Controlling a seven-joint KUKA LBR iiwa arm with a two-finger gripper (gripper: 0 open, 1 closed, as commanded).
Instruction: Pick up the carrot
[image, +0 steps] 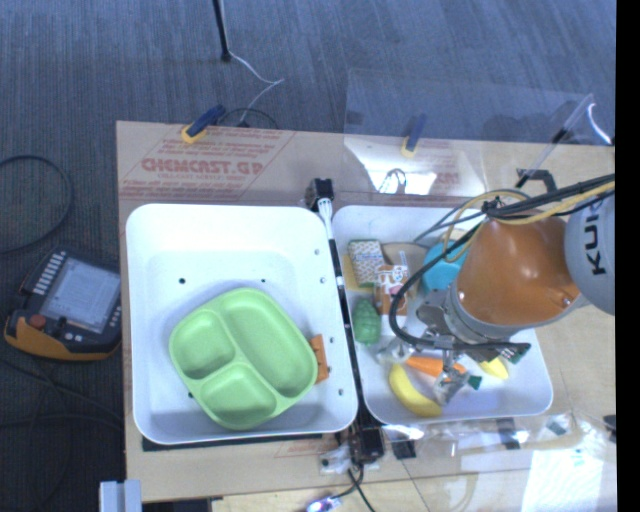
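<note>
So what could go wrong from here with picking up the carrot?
1. The carrot lies against the banana in the crowded right bin, so the gripper could catch or push the banana instead.
2. The arm's wrist covers much of that bin, so a failed grasp may be hard to notice.

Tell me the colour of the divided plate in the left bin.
Light green; the plate shows plainly in the camera view.

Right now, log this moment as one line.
arm: over right white bin | orange carrot: in bin beside yellow banana | green divided plate: left bin
</note>
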